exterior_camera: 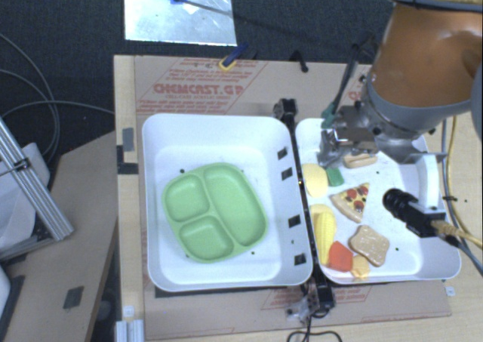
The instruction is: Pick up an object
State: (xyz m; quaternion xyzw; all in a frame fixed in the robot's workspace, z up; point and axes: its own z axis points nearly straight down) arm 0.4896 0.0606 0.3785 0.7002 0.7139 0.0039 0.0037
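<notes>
White left bin (162,257) holding green divided plate (215,211), right bin (438,257) with toy food (351,202), gripper (329,153) state unclear

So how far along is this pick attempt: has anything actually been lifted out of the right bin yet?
Done: the arm has reached in, with the end effector low over the right bin.
In hand: nothing visibly lifted; it sits beside the green piece and the yellow piece.
Left: grasp and lift. The pizza slice, corn and toast lie in the bin.
</notes>
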